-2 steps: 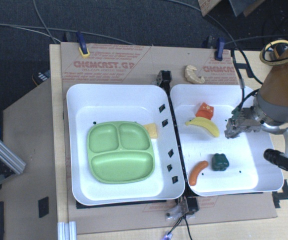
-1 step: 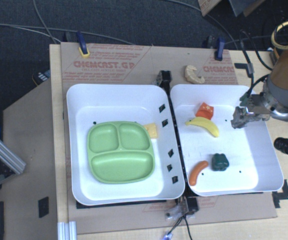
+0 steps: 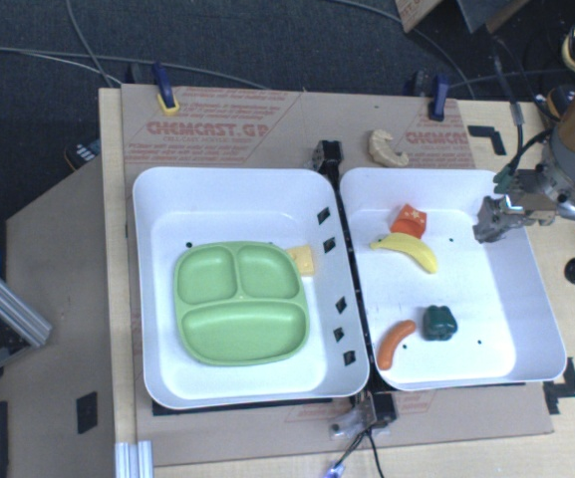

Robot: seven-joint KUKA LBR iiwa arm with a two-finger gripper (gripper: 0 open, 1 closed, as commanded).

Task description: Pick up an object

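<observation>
The right bin (image 3: 521, 317) holds a yellow banana (image 3: 410, 251), an orange-red piece (image 3: 409, 219) just behind it, a dark green pepper (image 3: 438, 323) and an orange sausage (image 3: 396, 343) near the front. My gripper (image 3: 490, 221) hangs over the right bin's far right part, to the right of the banana and apart from it. Nothing shows between its fingers.
The left bin (image 3: 157, 267) holds a green divided plate (image 3: 240, 303) with a small yellow block (image 3: 302, 260) at its right edge. A beige piece (image 3: 389, 147) lies on the cardboard behind the bins. Blue clamps (image 3: 165, 95) hold the board's far edge.
</observation>
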